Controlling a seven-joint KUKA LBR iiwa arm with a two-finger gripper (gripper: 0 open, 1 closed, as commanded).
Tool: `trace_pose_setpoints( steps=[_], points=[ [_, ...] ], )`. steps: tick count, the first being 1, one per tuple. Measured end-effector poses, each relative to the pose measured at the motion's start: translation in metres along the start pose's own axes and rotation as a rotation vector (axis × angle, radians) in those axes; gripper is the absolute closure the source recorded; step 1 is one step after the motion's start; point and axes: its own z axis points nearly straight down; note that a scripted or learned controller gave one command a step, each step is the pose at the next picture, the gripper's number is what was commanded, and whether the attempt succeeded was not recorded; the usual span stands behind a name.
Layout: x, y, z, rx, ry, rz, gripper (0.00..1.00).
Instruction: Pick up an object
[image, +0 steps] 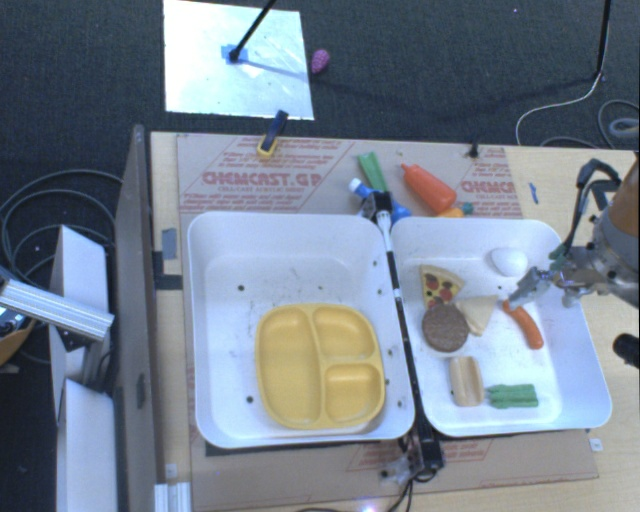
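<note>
The right bin (580, 375) holds several toy foods: a pizza slice (439, 285), a brown round patty (445, 327), a pale cheese wedge (480, 314), a white egg (508, 261), an orange sausage (526, 326), a tan bread piece (465, 381) and a green piece (513, 397). My gripper (523, 292) reaches in from the right and hangs low over the bin. Its tip is just above the sausage's upper end and right of the cheese wedge. Nothing visibly hangs from it.
The left bin (220, 260) holds a yellow divided plate (320, 365). Behind the bins on the board lie an orange carrot (428, 188), a green piece (371, 168) and a blue piece (362, 188). A cable (396, 290) runs along the divide between the bins.
</note>
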Motion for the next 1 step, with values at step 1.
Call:
trace_pose_setpoints(
  steps=[1],
  points=[
    [0.0573, -0.0367, 0.0759, 0.009, 0.005, -0.005, 0.0]
  ],
)
